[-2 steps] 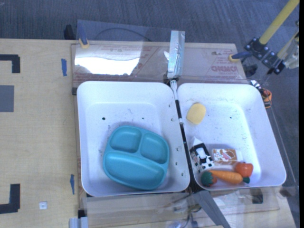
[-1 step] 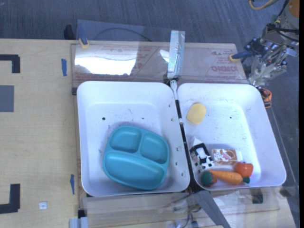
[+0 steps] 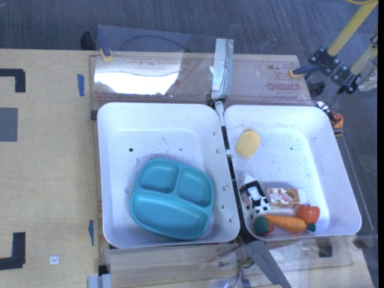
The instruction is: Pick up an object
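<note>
1. Landmark: blue divided plate (image 3: pixel 173 200), three compartments, lying flat in the left bin (image 3: pixel 114 125) towards its near edge. All places below are taken from this plate.
2. My pincer: I cannot tell whether it is open, closed or gripping anything.
3. Right bin (image 3: pixel 312 131) sits just right of the plate, across the seam where the two bins meet.
4. Yellow rounded object (image 3: pixel 248 143): right of the plate and further back, just past the seam, alone on the white floor.
5. Black-and-white toy (image 3: pixel 254 198): right of the plate at about the same depth, close to the seam.
6. Small printed packet (image 3: pixel 283 195): further right from the plate, just beside the toy. Print too small to read.
7. Carrot (image 3: pixel 287 223): right of the plate and slightly nearer the front, lying lengthwise along the bin's front wall, below the toy and packet. A dark green lump (image 3: pixel 261 225) sits at the end closer to the plate; whether it is joined to the carrot I cannot tell.
8. Red round object (image 3: pixel 308 213): furthest right from the plate, touching or nearly touching the carrot's far end.
9. Behind the plate: a silver bar (image 3: pixel 222 68) in line with the seam, and a clear sheet (image 3: pixel 144 71) catching glare.
10. Wooden desk (image 3: pixel 42 161) spreads left of the plate, with blue tape (image 3: pixel 80 84) towards the back.
</note>
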You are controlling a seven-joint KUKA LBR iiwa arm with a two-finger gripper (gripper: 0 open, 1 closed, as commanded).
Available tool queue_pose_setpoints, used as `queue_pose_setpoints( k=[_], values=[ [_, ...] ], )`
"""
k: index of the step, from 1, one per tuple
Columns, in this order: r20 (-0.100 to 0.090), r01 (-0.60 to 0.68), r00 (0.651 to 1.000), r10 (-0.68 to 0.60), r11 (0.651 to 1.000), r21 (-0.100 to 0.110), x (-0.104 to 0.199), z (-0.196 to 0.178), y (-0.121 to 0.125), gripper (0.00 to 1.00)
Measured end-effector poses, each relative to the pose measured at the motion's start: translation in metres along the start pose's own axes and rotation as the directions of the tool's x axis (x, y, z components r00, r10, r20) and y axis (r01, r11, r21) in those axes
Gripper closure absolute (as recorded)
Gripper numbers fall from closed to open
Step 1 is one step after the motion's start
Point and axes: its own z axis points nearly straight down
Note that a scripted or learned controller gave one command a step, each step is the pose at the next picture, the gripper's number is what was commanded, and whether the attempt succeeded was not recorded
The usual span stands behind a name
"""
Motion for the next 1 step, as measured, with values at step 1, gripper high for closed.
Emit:
queue_pose_setpoints(
  k=[1],
  values=[
    [0.002, 0.352, 0.936, -0.352, 0.936, -0.001, -0.0146, -0.0353, 0.0172, 1.00]
  ],
)
